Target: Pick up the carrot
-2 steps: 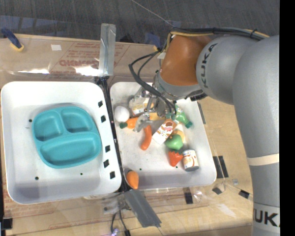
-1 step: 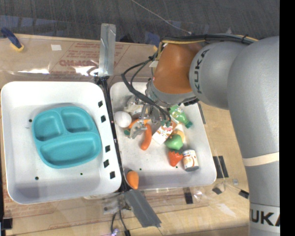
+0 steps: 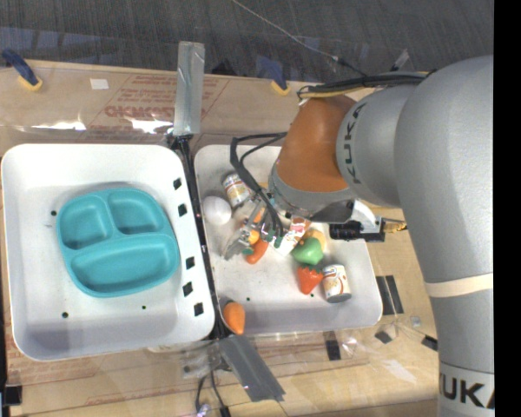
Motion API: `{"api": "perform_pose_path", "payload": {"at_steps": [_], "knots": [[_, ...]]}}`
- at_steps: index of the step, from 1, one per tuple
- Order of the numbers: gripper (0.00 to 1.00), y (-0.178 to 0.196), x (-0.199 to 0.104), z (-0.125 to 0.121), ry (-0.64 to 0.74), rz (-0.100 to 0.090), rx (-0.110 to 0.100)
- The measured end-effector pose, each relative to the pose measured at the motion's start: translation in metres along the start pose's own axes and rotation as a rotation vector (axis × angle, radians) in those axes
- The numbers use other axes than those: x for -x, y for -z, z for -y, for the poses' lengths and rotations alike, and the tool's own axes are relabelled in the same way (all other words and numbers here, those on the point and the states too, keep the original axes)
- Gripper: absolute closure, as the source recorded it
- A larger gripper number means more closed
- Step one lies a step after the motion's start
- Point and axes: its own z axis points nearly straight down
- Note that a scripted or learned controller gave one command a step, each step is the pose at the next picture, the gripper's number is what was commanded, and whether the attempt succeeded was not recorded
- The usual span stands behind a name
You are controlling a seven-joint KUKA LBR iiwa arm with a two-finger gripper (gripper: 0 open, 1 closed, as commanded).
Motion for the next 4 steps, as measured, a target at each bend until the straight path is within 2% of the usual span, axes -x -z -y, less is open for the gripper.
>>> {"api": "perform_pose_path", "payload": {"at_steps": [1, 2, 3, 4], "knots": [[1.00, 0.011, 0.000, -0.002, 0.008, 0.001, 0.000], [1.00, 0.102, -0.021, -0.050, -0.339, 0.005, 0.004], [1.00, 0.163, -0.036, 0.044, -0.055, 0.009, 0.001], [1.00, 0.000, -0.036, 0.017, 0.314, 0.003, 0.001]]}}
